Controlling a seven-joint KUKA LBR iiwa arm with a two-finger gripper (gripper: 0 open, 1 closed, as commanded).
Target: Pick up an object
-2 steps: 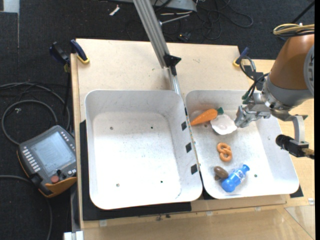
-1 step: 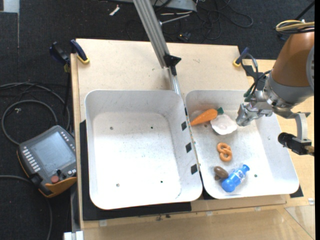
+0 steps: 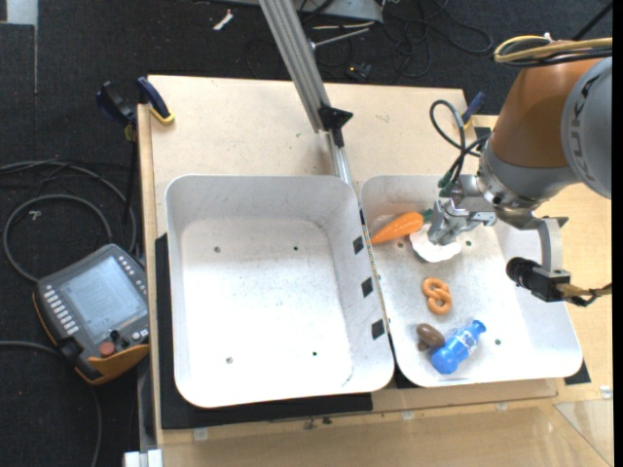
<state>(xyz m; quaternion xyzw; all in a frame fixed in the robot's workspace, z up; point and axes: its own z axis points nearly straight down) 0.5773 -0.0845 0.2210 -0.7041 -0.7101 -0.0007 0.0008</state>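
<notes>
My gripper (image 3: 445, 232) reaches down into the right bin (image 3: 545, 343), directly over a small white object (image 3: 435, 251) near the bin's back. An orange carrot (image 3: 397, 227) lies just left of it. Further forward lie an orange pretzel (image 3: 437, 295), a small brown piece (image 3: 428, 335) and a blue bottle (image 3: 457, 346). The fingertips are hidden against the white object.
The left bin (image 3: 195, 261) sits beside the right one, with a black-marked divider between them. A slanted metal post (image 3: 297, 52) rises behind the bins. A teach pendant (image 3: 92, 305) lies left of the bench. Cables hang at the wrist.
</notes>
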